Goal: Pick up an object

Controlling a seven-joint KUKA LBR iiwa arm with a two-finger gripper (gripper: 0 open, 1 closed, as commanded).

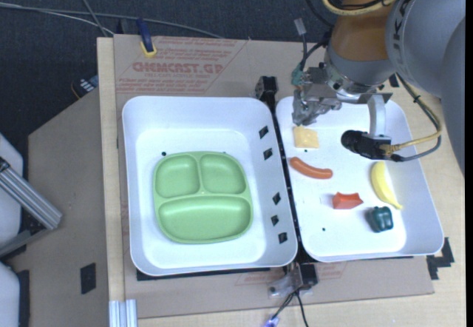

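Just below the gripper (307, 117) lies a pale yellow cheese slice (306, 138), flat near the far left corner of the right bin (421, 244). Whether the fingers are parted I cannot tell (nothing visibly sits between them), so descent looks nearly straight down.

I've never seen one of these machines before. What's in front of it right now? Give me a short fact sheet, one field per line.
left bin: holds a green divided plate
right bin: cheese-like yellow slice, sausage, red piece, banana, teal object
claw: hangs over the right bin's far left corner, just above the yellow slice
held item: none seen between its fingers
likely target: the yellow slice, judging by position
bench: cardboard sheet under both bins
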